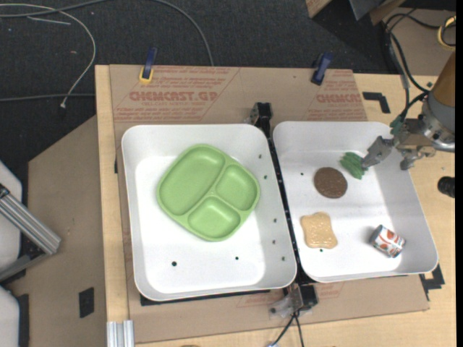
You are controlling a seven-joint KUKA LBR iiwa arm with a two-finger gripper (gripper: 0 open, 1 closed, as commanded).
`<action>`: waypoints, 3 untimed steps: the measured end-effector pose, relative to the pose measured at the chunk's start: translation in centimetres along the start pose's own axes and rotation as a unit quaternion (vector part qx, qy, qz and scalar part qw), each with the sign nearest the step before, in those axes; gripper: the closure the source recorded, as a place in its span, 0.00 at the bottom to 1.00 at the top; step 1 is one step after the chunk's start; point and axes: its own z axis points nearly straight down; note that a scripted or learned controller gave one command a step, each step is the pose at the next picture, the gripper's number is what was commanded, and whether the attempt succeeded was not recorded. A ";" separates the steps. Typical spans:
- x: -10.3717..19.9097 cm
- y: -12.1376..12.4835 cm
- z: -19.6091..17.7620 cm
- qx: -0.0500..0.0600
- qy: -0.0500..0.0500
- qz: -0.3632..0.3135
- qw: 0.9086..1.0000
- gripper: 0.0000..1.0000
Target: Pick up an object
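In the right bin [412,194], up near its far edge, the gripper [391,152] is hanging low, coming in from the right side of the camera view. One finger is pointing down and left, toward a small green thing [354,165], and the other finger is sitting apart from it on the right, so the gripper is looking open, and nothing is sitting between the fingers. The green thing is lying just beside the left finger, maybe touching its tip, but it is too small to tell. It is lying left of the gripper and a bit nearer the front of the bin, and its long side is running at a slant, from up-left to down-right. I think the gripper is needing to slide a little left and go down to get its fingers on both sides of it. A round brown cookie [330,182] is lying just left of the green thing, close enough that it may be getting in the way. A tan toast shape [318,230] is lying near the front of the right bin, and a little red and white can [388,241] is lying on its side at the front right corner, both well apart from the gripper. The bin floor is looking flat, white and smooth. The left bin [145,215] is holding a green plate [208,191] with three parts. Both bins are sitting on a brown board [108,194], and the floor around it is looking dark.
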 end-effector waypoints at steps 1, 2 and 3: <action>0.1 0.3 -0.8 -0.007 -0.002 -0.002 1.000 0.00; -0.8 0.0 4.9 -0.004 -0.001 -0.001 1.000 0.00; -1.3 0.7 10.4 -0.006 -0.001 -0.001 1.000 0.00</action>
